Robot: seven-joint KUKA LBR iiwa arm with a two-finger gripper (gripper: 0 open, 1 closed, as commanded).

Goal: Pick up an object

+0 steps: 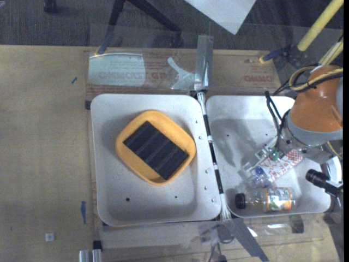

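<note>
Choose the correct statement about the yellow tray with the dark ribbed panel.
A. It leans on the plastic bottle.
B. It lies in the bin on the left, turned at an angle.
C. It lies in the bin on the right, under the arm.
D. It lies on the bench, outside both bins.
B: the yellow tray rests inside the left bin, rotated against its edges, while the plastic bottle lies in the right bin.

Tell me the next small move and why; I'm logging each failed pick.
Probably lower the hand straight onto the red-patterned packet in the right bin. The hand hangs just above that packet's upper end, and the bottle lies apart, nearer the bin's front edge.
</note>
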